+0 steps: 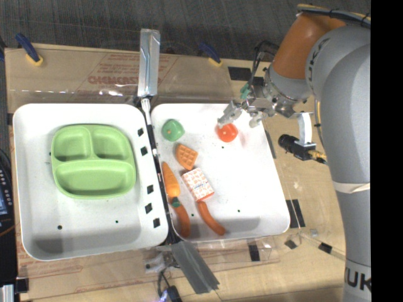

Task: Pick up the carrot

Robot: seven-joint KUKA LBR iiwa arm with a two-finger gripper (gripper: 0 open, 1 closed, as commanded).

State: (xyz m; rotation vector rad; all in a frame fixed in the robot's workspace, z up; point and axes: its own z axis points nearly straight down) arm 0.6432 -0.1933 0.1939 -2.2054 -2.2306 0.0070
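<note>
Looking at the near edge of the right bin [271,194], you see a sausage [210,218] and, along the left wall, the carrot [170,182] lying lengthwise, with a patterned box [197,184] just beside it. Farther back sit a waffle piece [186,155], a green ball [172,129] and a red tomato [227,132]. The gripper [239,110] hangs above the tomato — whether it is spread or pressed together, you cannot tell. The left bin [28,187] holds a green divided plate [94,162].

We see our arm [334,74] reaching in from the right, gripper [238,113] above the right bin's far edge [208,106].
</note>
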